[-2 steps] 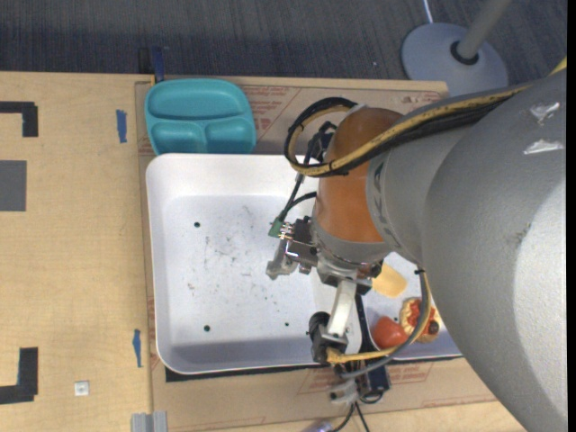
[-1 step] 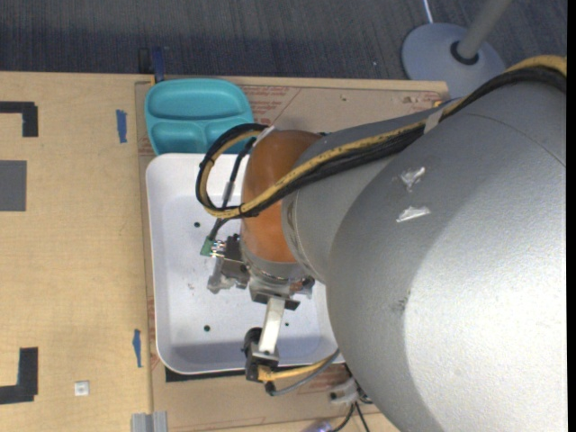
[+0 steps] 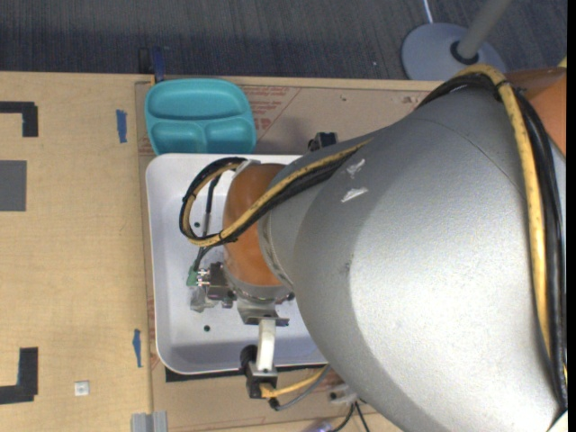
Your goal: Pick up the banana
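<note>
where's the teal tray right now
In the camera view the teal tray sits upper left on the cardboard bench top, just beyond the far edge of the white bin that the arm reaches into.

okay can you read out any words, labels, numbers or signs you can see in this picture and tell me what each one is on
No text here can be read.
Faint reddish print on the cardboard behind the teal tray: too blurred to read.
Small white square on the bench: too small to tell.
The arm and the white bin carry no legible marking.
</note>
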Controlling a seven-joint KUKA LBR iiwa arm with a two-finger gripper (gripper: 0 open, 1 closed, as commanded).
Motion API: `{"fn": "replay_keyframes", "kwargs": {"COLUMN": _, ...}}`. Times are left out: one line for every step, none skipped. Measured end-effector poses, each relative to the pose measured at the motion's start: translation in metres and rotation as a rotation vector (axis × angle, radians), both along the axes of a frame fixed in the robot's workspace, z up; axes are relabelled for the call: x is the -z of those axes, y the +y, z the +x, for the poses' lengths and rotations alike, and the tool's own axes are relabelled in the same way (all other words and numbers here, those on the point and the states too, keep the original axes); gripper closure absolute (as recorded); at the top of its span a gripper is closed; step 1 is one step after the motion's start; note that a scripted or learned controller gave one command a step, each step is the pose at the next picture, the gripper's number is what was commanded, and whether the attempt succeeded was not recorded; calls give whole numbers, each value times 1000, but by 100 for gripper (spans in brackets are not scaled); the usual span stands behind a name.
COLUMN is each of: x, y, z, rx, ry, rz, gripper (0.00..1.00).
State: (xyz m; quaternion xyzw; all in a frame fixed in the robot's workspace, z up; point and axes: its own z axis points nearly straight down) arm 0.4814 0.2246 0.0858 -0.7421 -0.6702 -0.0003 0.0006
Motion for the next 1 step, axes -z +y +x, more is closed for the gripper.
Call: {"fn": "replay_keyframes", "kwargs": {"x": -36, "y": 0, "z": -3, "rx": 258, "ry": 2, "rz": -2, "gripper": 0}}
